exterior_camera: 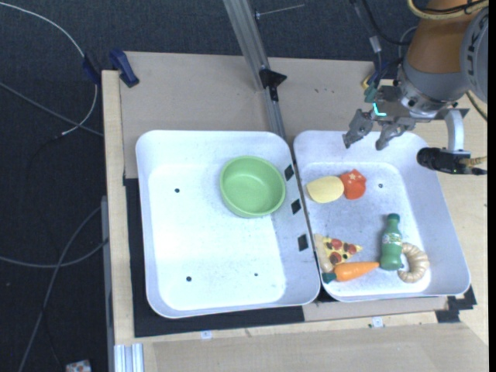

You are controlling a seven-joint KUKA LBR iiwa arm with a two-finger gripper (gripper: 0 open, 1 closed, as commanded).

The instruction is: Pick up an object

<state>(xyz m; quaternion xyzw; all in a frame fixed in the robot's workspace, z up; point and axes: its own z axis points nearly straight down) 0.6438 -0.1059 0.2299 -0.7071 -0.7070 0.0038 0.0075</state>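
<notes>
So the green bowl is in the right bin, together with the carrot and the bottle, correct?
Not quite. The camera view shows the green bowl in the left bin. The carrot and the bottle are in the right bin.

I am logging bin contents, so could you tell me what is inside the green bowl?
The green bowl in the left bin shows only its bare green inside; nothing lies in it. What is under it stays covered.
</notes>
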